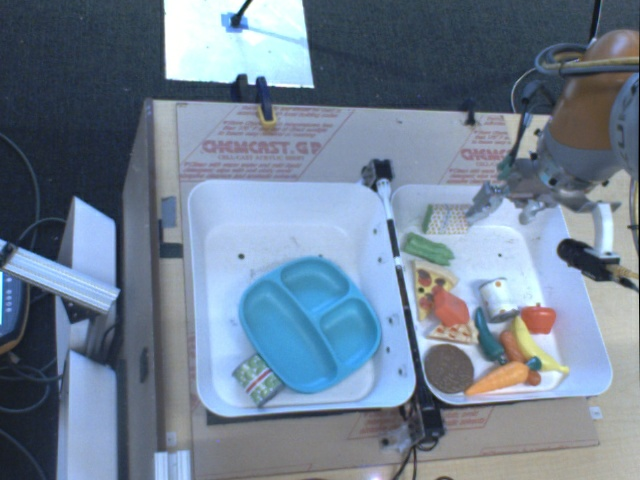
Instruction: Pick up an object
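Objects for picking lying in the right bin, heaped toward its near end: pizza slice, red piece, white cup, brown disc, carrot, banana, tomato, teal piece; farther back, green pod and a speckled green-and-white card. Left bin carrying a blue divided plate and a small patterned packet at the plate's near corner. Both bins resting side by side on the desk. From the fixed overhead camera: jaws positioned over the far end of the right bin, just beside the speckled card, apart from the heap. Spread of the jaws not resolvable; nothing visible between them. Judged stage: approach, no object selected or secured. Next move calls for picking one target, most plausibly the nearby card or pod, centring over it, then descending. Card lies flat, so a poor purchase likely.
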Controlling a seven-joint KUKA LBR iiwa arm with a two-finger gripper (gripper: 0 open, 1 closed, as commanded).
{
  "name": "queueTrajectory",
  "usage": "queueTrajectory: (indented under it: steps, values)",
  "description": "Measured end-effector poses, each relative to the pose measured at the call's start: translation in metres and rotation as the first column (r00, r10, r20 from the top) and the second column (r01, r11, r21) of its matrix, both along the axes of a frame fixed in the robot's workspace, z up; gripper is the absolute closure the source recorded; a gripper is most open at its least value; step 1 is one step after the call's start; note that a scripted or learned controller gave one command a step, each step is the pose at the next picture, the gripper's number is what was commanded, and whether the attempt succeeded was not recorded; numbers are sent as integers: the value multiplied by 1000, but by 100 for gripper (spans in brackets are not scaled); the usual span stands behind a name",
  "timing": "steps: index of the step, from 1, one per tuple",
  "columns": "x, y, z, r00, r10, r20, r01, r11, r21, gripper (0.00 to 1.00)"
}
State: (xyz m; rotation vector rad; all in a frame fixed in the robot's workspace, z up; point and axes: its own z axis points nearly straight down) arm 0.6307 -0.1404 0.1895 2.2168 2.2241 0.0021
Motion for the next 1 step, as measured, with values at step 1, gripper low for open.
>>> queueTrajectory:
  steps: [1]
  values:
    - [-144, 55, -105, 1000, -2, -2, 2, 1000, 1, 0]
